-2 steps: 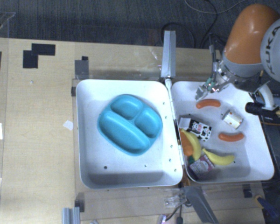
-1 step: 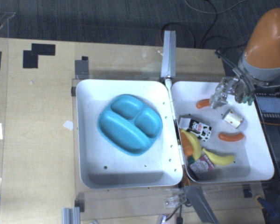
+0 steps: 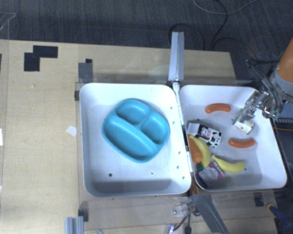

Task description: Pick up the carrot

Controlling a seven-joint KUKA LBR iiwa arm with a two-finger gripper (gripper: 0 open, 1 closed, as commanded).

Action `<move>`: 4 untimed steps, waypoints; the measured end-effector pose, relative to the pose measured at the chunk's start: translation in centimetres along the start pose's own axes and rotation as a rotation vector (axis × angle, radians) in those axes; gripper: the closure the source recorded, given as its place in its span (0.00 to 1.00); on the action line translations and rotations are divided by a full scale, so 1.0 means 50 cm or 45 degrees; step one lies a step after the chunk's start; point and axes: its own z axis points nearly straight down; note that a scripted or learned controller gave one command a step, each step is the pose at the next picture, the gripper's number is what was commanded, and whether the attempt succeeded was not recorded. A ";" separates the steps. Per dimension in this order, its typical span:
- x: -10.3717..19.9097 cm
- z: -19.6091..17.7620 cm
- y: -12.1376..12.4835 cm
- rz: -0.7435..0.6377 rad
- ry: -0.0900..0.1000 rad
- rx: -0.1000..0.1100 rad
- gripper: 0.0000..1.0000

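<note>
The carrot (image 3: 197, 153) is a short orange piece in the right bin (image 3: 268, 172), near the bin's left wall. It lies against a yellow banana (image 3: 219, 161), which partly covers it. My gripper (image 3: 244, 126) hangs over the right half of the same bin, well to the right of the carrot and apart from it. It sits between two orange-red sausages (image 3: 218, 108) (image 3: 242, 142) and nothing shows in its grasp.
A black-and-white packet (image 3: 208, 134) lies just above the carrot and a purple pouch (image 3: 211, 173) just below it. The left bin (image 3: 93, 179) holds a blue divided plate (image 3: 136, 128). A metal divider rail (image 3: 177, 57) stands between the bins at the back.
</note>
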 end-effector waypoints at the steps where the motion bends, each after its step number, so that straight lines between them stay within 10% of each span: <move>1: 0.012 0.075 -0.097 -0.394 -0.001 0.000 1.00; 2: -0.035 0.029 -0.070 0.136 -0.002 0.000 1.00; 4: -0.038 0.133 -0.001 0.055 0.001 0.000 1.00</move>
